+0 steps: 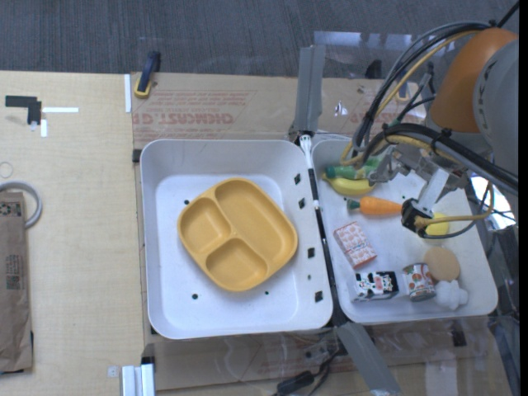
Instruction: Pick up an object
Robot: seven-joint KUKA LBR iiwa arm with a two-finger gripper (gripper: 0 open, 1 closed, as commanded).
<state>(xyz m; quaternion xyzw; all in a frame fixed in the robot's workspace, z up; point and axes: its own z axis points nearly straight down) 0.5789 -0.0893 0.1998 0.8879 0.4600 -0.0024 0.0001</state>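
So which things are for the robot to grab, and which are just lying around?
For the job:
end effector
banana
carrot
pink box
black-and-white carton
small can
yellow plate

Just lying about, outside the bins:
brown paper bag
yellow-and-black tool

- Left bin (165,304): 1 yellow plate (238,233), 3 compartments, lying flat.
- Right bin (396,250): banana (351,185) far end, carrot (379,208) just beside it, pink box (355,244) nearer.
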